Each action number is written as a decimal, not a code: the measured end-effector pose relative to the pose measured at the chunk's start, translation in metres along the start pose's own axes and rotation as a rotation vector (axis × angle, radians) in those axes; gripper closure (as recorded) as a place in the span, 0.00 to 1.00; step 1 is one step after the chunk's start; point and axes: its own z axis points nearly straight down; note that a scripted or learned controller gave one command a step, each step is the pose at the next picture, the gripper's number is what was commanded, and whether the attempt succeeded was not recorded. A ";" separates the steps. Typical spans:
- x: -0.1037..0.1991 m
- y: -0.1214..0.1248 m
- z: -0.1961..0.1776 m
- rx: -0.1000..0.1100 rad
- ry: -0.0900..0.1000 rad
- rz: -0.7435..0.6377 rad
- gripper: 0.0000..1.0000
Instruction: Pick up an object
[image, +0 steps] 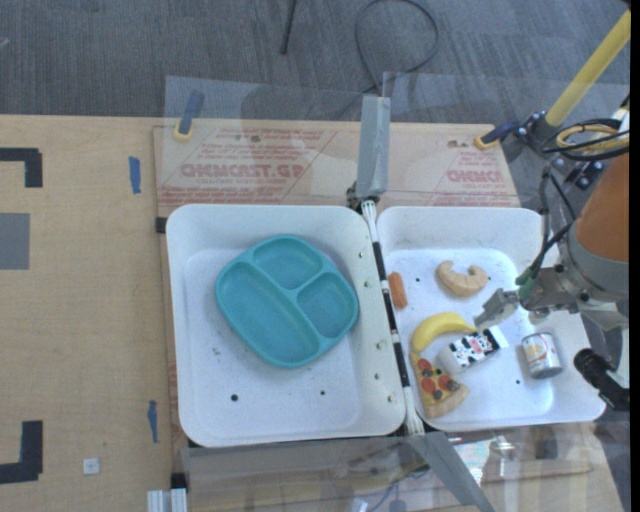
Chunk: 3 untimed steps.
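The right bin (500, 222) holds several small objects. A tan croissant (461, 278) lies near its back, and an orange sausage-like piece (398, 290) rests by the left wall. A yellow banana (441, 328), a black-and-white toy cow (473, 348) and a pizza slice (438, 384) are bunched together at the front left. A small silver can (540, 355) lies on its side at the front right. My gripper (500, 304) hangs low over the bin's middle, just right of the banana and above the cow, with nothing seen in it.
The left bin (200, 400) carries a teal divided plate (286, 298). A raised divider (380, 300) runs between the two bins. The arm (608, 230) reaches over the right bin's right edge, with cables behind it.
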 end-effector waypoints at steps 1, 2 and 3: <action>0.002 -0.002 0.110 -0.035 -0.015 -0.048 0.00; 0.012 0.018 0.119 -0.039 -0.024 -0.106 0.00; 0.006 0.033 0.119 -0.034 -0.016 -0.170 0.00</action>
